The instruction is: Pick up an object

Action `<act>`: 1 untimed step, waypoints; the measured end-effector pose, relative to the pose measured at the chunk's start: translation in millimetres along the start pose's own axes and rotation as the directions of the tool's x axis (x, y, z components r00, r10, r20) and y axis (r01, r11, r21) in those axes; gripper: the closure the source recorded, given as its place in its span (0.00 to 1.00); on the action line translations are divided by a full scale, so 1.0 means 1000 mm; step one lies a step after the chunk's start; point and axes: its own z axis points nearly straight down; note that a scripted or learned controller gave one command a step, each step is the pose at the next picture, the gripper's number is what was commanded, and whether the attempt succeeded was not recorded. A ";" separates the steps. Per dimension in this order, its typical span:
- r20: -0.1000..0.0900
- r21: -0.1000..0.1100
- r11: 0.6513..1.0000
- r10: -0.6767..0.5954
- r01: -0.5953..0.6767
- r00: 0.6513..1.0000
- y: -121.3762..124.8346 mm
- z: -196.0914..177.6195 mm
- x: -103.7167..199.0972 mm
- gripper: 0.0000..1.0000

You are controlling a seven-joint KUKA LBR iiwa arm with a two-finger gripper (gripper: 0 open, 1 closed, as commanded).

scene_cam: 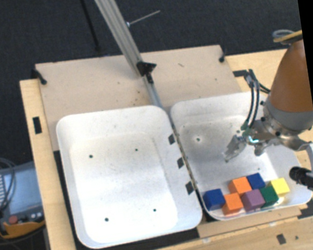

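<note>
Two white bins side by side on the counter (43,167). Tool (236,145) poised over the right bin (202,120), above bare floor. Blocks (245,192) clustered along that bin's near edge: blue, orange, purple, green, yellow.

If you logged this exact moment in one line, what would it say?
arm: over right white bin | hand: above bin floor, nothing seen held | coloured cubes: clustered at near edge, untouched | left white bin: idle
</note>
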 end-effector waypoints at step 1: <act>0.001 -0.006 1.000 0.004 -0.004 1.000 0.001 -0.002 0.000 0.00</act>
